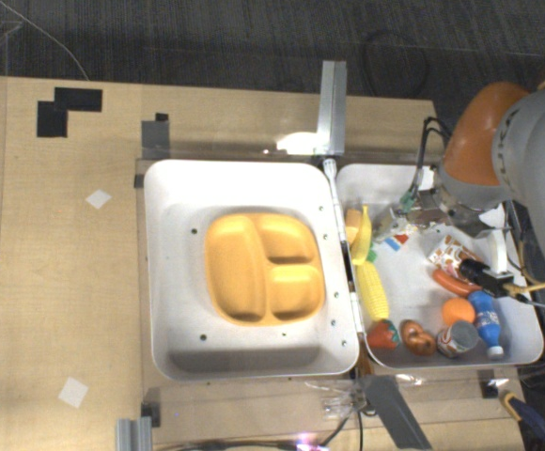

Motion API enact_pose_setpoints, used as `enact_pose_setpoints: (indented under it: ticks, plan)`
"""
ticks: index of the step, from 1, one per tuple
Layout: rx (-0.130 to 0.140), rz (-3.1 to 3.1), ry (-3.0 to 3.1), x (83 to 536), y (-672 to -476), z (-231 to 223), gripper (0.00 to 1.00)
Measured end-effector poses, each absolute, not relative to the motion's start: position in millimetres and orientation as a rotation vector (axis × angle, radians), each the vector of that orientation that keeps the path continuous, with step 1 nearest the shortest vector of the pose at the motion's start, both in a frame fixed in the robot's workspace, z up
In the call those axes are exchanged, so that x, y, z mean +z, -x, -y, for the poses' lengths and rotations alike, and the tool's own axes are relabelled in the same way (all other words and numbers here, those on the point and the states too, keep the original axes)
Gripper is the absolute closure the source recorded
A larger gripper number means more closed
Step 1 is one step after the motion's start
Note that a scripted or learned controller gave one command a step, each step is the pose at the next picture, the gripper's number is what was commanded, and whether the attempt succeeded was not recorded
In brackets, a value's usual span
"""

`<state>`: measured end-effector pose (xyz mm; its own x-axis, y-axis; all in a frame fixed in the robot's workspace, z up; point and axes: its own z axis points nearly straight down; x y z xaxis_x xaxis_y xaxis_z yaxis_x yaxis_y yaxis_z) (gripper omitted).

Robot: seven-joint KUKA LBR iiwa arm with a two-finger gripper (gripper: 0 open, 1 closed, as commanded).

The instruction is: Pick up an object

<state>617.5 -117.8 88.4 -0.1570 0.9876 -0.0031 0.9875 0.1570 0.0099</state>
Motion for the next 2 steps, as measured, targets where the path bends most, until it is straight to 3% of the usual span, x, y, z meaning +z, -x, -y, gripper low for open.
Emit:
enact_pose_setpoints:
  ticks: [1,2]
  plan:
    - [0.009,-2.387,-2.023,102,-618.9,118,1.00]
    - [0.018,-2.471,-1.924,191,-633.0,32,1.00]
